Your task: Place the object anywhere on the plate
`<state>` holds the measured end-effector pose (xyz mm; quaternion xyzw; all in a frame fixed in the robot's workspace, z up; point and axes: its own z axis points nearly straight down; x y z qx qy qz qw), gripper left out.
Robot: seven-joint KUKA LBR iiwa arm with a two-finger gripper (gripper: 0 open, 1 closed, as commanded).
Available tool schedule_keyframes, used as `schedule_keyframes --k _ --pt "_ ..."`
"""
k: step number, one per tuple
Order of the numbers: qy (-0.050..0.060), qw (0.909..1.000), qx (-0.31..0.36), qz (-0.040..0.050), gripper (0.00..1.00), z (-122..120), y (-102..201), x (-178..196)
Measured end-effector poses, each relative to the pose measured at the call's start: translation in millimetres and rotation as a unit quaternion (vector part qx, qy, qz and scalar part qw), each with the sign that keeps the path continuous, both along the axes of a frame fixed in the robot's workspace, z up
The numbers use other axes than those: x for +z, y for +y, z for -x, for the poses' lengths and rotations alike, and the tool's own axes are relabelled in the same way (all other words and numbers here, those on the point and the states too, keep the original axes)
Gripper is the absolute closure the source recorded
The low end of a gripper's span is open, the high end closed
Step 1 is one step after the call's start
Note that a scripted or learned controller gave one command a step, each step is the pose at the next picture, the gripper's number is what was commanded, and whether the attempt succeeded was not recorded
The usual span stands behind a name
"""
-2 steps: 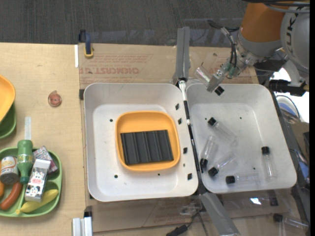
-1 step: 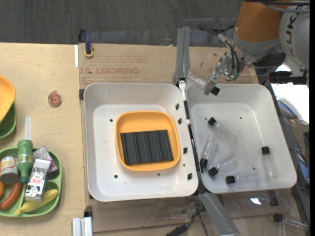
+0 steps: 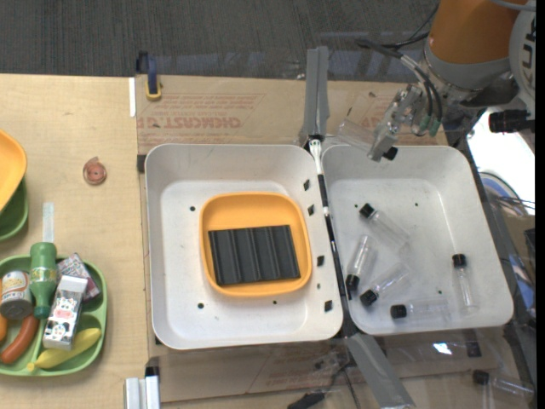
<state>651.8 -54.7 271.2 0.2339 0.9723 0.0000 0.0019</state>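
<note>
A yellow-orange plate [image 3: 223, 214] with a dark grey ridged slab [image 3: 254, 255] on it lies in the middle of the left bin [image 3: 170, 228]. Several clear vials with black caps lie loose in the right bin [image 3: 426, 186], among them one [image 3: 379, 221] near the centre and one [image 3: 462, 281] by the right wall. Above that bin's back edge hangs my gripper [image 3: 407, 116], below the orange-banded wrist. It is shut on a clear vial [image 3: 385, 139], which slants down to the left with its black cap lowest.
A divider and a grey post [image 3: 316, 92] separate the bins. On the wooden bench at the left stand a green tray of toy food [image 3: 89, 331], a yellow bowl [image 3: 8, 173] and a small pink piece [image 3: 94, 172]. Cardboard lies behind the bins.
</note>
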Motion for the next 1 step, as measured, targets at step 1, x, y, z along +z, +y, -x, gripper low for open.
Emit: schedule_keyframes --k 1 --pt "0.001 0.9923 0.124 -0.0003 1.0 6.6 -17.4 -27.1"
